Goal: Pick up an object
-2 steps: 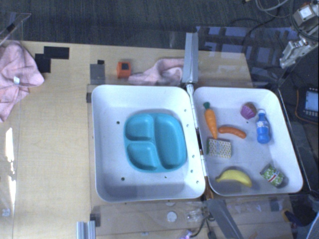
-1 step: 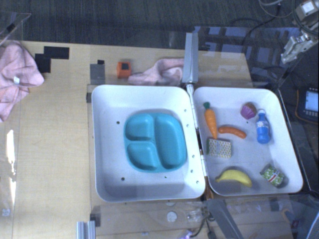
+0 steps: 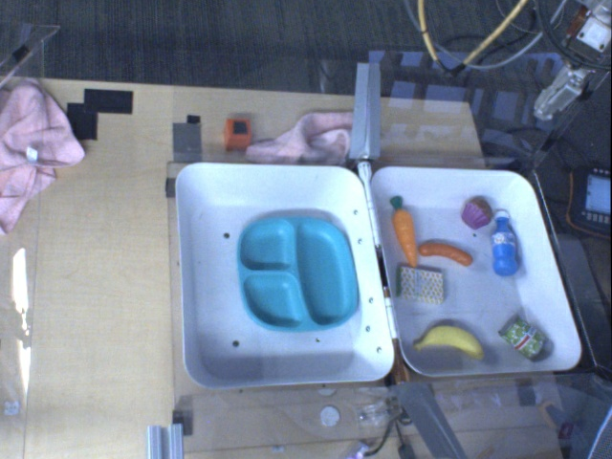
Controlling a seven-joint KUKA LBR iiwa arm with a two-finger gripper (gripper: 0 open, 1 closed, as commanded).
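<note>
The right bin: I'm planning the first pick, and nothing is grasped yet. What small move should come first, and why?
Probably bring the gripper, seen beyond the bench's far right corner, down and in over the right bin, toward the blue bottle. All the loose objects lie in that bin, while the left bin holds a blue divided tray. The bottle lies on the arm's side with white floor around it.

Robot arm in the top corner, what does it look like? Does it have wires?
The arm looks pale grey with a bit of orange near its wrist. Its gripper is a slim, silvery-grey piece at the end. A yellow cable loops beside it.
</note>
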